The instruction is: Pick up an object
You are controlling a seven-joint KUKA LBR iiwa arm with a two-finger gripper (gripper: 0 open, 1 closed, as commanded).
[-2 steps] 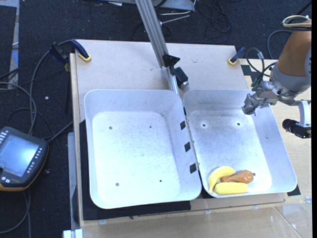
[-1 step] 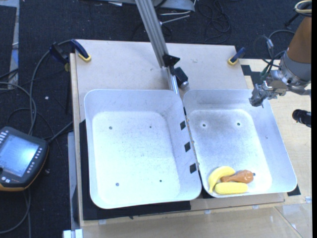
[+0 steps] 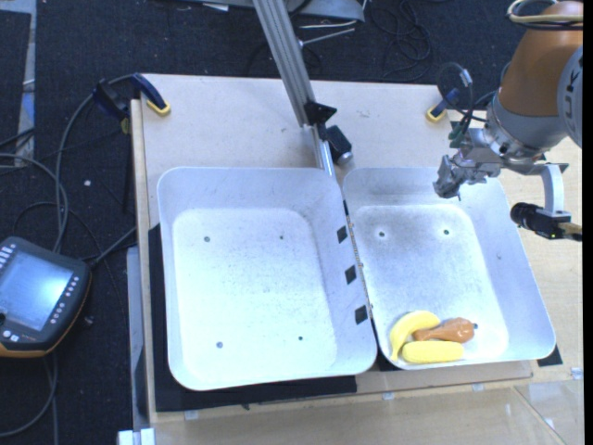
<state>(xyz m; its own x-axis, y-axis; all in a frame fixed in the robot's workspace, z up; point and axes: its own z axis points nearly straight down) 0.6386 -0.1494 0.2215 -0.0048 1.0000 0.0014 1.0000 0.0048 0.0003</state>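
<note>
Dark carpet strewn with cables surrounds a pale wooden worktop (image 3: 241, 119) that carries two shallow white plastic bins side by side. In the right-hand bin (image 3: 417, 248), a small cluster sits near the front edge: a curved yellow banana-shaped toy (image 3: 410, 328), a yellow oblong block (image 3: 432, 351) just in front of it, and an orange-brown drumstick-shaped piece (image 3: 451, 329) touching both. The left-hand bin (image 3: 250, 276) shows bare speckled floor. A grey handheld control pendant (image 3: 37, 295) lies on the carpet to the left.

The grey-and-orange arm's dark gripper (image 3: 450, 180) hangs over the far rim of the right-hand bin, well apart from the cluster; I cannot tell how it is set, and nothing is visibly held in it.

The main risk, as I judge it, is crowding: the three pieces touch, so a descent may land on a seam and push them apart rather than close on one. They also lie near the bin's sloped front wall, which could catch the gripper or let a rounded piece slide away.
</note>
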